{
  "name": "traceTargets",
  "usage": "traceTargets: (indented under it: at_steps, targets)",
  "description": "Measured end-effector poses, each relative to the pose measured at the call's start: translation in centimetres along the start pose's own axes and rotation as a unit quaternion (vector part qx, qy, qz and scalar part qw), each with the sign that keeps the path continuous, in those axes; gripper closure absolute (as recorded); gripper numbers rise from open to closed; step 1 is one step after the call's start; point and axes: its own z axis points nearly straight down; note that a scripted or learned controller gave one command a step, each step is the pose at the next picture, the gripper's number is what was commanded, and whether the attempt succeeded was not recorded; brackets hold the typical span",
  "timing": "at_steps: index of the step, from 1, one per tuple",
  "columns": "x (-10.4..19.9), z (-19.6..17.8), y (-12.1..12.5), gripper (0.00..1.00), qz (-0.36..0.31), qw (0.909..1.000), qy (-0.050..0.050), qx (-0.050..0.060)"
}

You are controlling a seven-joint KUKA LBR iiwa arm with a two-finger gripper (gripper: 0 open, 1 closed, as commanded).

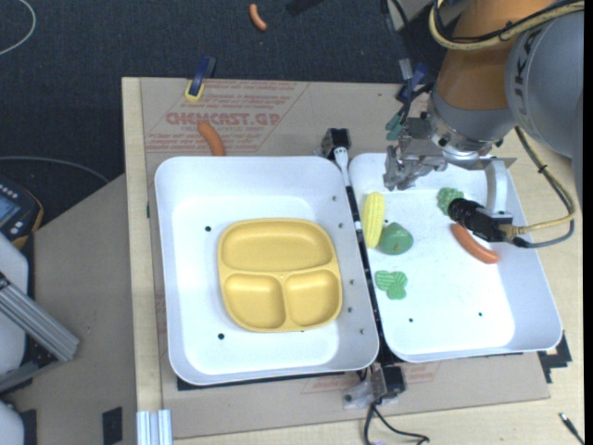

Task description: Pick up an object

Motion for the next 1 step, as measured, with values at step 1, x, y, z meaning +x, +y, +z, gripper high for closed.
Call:
traceTargets:
  at_steps: [1]
  targets:
    - [-0.21, 2.19, -0.42, 1.0, 0.001, 1.0, 0.0, 0.005]
